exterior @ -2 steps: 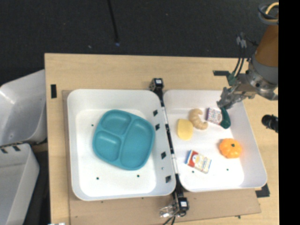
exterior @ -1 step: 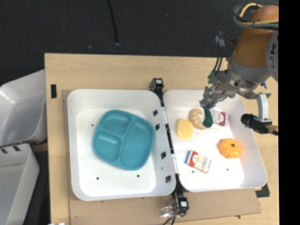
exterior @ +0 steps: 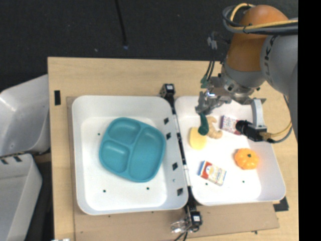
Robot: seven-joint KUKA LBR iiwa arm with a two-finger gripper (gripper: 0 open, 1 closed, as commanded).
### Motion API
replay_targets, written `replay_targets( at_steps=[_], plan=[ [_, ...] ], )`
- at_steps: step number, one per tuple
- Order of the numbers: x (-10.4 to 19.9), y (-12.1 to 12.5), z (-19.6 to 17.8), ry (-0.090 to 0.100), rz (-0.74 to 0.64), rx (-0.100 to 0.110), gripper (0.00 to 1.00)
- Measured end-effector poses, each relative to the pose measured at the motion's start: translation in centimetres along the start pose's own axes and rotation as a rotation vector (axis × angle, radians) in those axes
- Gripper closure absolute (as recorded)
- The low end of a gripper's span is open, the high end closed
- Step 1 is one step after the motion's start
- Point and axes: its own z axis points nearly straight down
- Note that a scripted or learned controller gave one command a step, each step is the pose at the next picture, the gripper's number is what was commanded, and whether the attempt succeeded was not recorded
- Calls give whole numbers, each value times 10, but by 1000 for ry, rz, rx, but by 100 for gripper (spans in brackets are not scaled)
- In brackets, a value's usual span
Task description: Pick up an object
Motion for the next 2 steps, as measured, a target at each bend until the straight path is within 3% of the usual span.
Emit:
replay_targets(
  at_steps=[2],
  plan=[
    [100, 29, 17, 0, 0, -3, 100]
  ],
)
